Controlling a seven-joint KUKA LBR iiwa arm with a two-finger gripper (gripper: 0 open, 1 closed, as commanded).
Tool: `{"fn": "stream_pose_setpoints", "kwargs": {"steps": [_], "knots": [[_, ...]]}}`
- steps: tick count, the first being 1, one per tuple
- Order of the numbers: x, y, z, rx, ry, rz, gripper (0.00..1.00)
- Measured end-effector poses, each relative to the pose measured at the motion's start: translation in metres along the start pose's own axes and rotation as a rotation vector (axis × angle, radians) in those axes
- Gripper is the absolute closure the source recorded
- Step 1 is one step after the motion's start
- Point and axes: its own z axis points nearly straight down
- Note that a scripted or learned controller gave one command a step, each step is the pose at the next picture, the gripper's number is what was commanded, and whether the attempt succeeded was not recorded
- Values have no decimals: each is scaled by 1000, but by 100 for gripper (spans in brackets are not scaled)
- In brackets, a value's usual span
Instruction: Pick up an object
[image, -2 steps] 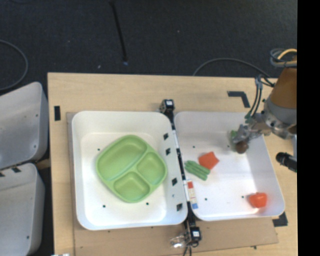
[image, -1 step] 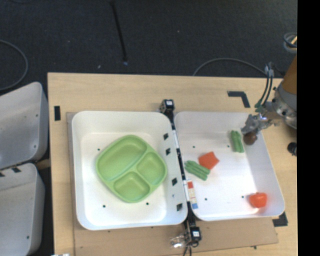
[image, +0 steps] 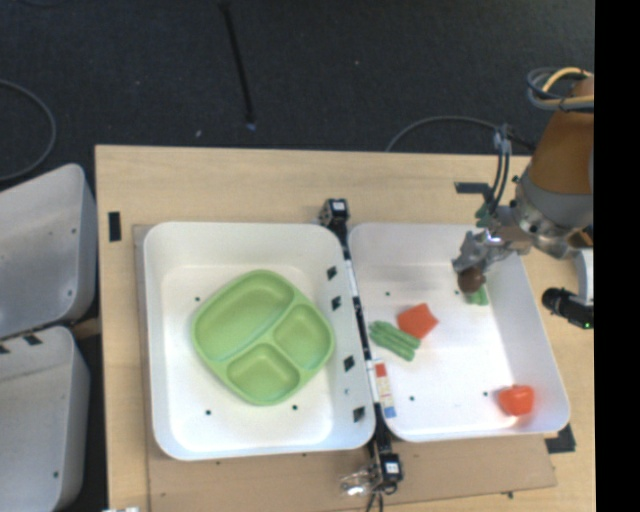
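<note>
Jaws (image: 474, 281) over small green object (image: 479, 294).

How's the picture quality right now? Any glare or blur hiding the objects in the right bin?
Camera view: light is even and soft, with no strong glare on the right bin; the whole frame is slightly soft, so the gripper and the small green thing under it blur together; the orange piece, green piece and red-orange piece read clearly, with faint shadows.
</note>
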Motion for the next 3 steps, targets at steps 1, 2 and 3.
{"fn": "stream_pose_setpoints", "kwargs": {"steps": [1,2,3], "knots": [[51,-9,6,2,0,0,100],[98,-13,7,1,2,-1,100],[143,-18,-5,1,3,-1,100]]}}
